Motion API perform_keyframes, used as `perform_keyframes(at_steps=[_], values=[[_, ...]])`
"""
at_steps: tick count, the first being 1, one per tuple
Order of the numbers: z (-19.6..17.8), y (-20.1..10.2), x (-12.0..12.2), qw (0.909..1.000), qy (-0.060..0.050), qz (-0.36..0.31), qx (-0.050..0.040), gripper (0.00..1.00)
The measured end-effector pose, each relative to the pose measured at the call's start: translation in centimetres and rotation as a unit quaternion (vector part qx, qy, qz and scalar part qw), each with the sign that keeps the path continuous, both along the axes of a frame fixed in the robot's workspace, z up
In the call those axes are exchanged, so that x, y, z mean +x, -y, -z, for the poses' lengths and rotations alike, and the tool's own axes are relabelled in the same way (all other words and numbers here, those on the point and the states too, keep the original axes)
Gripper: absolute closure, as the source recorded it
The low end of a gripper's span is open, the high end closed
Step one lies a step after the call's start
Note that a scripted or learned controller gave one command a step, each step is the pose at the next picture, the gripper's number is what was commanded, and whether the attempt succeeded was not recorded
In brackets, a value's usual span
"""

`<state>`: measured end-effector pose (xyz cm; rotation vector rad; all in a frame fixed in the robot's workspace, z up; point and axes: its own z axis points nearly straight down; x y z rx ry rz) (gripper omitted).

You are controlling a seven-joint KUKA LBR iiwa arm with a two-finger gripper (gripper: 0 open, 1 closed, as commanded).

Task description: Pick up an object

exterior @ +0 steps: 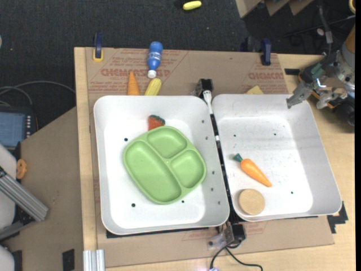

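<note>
Seen from above, the gripper (295,99) hangs at the far right corner of the right bin (282,114), nothing between its fingers – how far they are parted cannot be told from this angle. Candidates lie well apart from it: a carrot (253,171) near the bin's middle, and a tan disc (251,201) by its near edge, just beside the carrot's thick end. In the left bin (107,151) a green tray (163,164) fills the centre, a small red piece (155,121) touching its far rim. The pick looks not yet begun – the approach stage. Next, likely: travel across the bin to the carrot, line up across its body, then descend.
</note>
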<state>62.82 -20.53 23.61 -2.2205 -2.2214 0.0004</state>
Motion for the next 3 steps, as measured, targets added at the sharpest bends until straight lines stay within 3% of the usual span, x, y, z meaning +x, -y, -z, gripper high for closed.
perform_keyframes(at_steps=[1, 2, 3], values=[[1.2, -2.7, -6.9, 1.0, -0.003, 0.001, 0.0012, 0.0], [12.3, -5.2, -15.0, 1.0, -0.009, 0.001, 0.0034, 0.0], [15.3, -11.2, -11.0, 1.0, 0.001, -0.003, -0.0006, 0.0]])
